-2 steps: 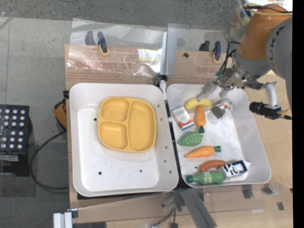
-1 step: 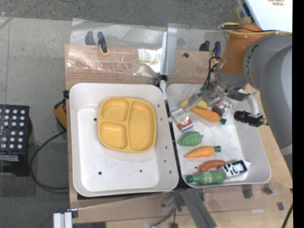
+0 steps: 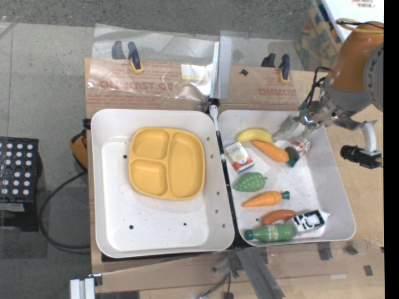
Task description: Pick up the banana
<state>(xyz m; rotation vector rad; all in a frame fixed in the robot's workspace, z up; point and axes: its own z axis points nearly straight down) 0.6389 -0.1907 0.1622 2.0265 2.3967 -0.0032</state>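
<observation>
Yellow banana (image 3: 254, 134) is lying near the right bin's (image 3: 340, 195) far edge, touching a carrot (image 3: 272, 151). Tool (image 3: 298, 126) is hovering just beside, its state impossible to tell; it should be approaching the banana's free end.

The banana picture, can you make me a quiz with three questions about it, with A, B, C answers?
1. Where is the banana?
A. On the yellow plate
B. In the right bin
C. On the floor

2. How many carrots lie in the right bin?
A. Two
B. Five
C. None

3. What lies on the yellow plate?
A. The green bottle
B. A carrot
C. Nothing

Answers: B, the banana lies near the top of the right bin, beside a carrot. A, another carrot lies lower down. C, the plate's three sections are bare.
</observation>
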